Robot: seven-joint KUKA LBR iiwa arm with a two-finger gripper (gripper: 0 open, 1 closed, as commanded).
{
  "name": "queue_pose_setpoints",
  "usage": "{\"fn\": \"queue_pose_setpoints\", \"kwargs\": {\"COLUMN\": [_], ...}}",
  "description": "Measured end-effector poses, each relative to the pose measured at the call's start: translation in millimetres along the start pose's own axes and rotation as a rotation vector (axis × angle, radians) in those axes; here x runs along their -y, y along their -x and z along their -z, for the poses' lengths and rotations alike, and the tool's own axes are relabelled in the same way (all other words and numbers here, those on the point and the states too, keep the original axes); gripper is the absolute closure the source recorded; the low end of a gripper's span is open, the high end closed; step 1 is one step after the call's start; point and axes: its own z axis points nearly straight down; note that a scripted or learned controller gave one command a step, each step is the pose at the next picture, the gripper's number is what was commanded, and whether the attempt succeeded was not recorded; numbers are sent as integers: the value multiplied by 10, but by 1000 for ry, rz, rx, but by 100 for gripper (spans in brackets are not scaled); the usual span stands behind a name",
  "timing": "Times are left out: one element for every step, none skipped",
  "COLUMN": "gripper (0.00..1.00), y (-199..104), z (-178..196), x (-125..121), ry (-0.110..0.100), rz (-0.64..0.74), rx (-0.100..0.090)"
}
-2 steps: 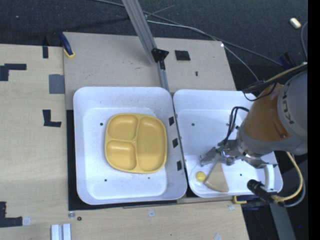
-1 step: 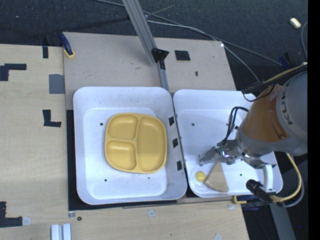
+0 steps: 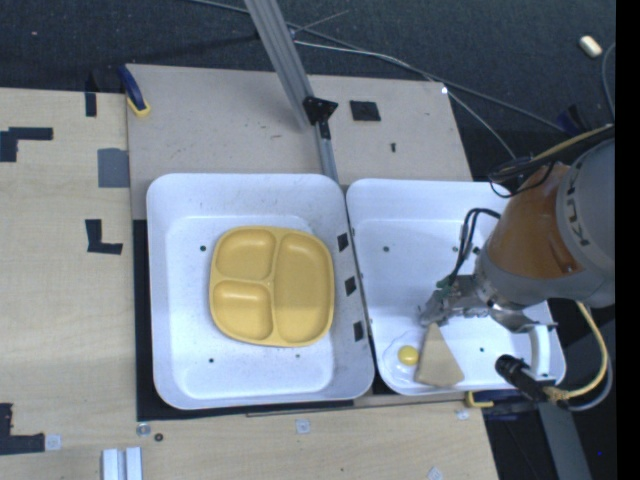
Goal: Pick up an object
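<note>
Arm: grey KUKA arm (image 3: 560, 238) with an orange band, reaching in from the right edge and bent down over the right bin.
Gripper: the gripper (image 3: 447, 308) sits low inside the right bin, near its middle, just above the tan wedge; whether it is apart or together cannot be told from this angle, and nothing can be seen clamped in it.
Right bin: shallow white bin (image 3: 400, 213) holding two small things at its near edge.
Tan wedge: a flat tan triangular piece (image 3: 437, 361) lies at the near side of the right bin, its narrow tip pointing up toward the gripper.
Yellow ball: a small round yellow object (image 3: 407, 355) rests just left of the tan wedge, close beside it.
Left bin: shallow white bin (image 3: 180, 268) beside the right one, their rims touching.
Yellow tray: a yellow three-compartment plate (image 3: 272, 286) lies flat in the middle of the left bin.
Table: light wooden table (image 3: 220, 118) carrying both bins, with dark tape marks on its left part.
</note>
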Motion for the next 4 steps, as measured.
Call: {"fn": "queue_pose_setpoints", "kwargs": {"gripper": [100,100,100,100], "y": [6,5,-485,-903], "z": [615,1138,1239,1321], "x": [-56,-65,-388,-644], "ry": [-4,-3,-5,-6], "rz": [1,1,6,6], "rx": [0,0,-2,-2]}}
